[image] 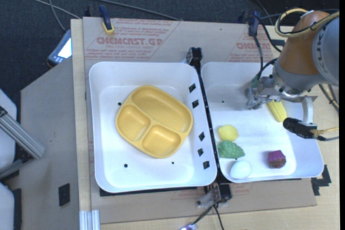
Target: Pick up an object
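Note:
The right bin point(226, 81) holds several small toy foods. A yellow corn cob point(277, 110) lies toward its right side. A yellow lemon point(228, 132) rests near the bin's left wall, with a green leafy piece point(230, 150) just below it. A white egg point(240, 169) sits at the front edge and a purple piece point(276, 158) at the front right. My gripper point(257, 97) hangs low over the bin's upper middle, just left of the corn cob and apart from the other pieces. Nothing shows in its grasp.
The left bin point(102, 116) holds a yellow divided plate point(154, 120). A black divider with clips point(198, 110) runs between the bins. The arm's grey wrist and orange band point(302, 56) lean over the right bin's far right corner. Cables trail along the right side.

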You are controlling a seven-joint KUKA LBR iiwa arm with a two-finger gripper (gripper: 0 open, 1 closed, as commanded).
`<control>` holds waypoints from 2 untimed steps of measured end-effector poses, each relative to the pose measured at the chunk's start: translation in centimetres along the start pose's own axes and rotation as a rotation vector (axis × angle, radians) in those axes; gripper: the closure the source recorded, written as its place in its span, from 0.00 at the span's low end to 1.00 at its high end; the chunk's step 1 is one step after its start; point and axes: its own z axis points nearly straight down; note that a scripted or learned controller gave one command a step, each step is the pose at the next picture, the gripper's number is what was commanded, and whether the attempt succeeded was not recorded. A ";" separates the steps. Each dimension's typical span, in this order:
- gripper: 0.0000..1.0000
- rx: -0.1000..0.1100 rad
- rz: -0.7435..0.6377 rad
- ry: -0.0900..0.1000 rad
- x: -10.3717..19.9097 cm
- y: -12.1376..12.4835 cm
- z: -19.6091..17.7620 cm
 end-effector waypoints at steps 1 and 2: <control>1.00 -0.001 0.000 0.000 -0.3 -0.4 -4.5; 1.00 -0.004 -0.002 -0.001 0.0 -0.5 -10.9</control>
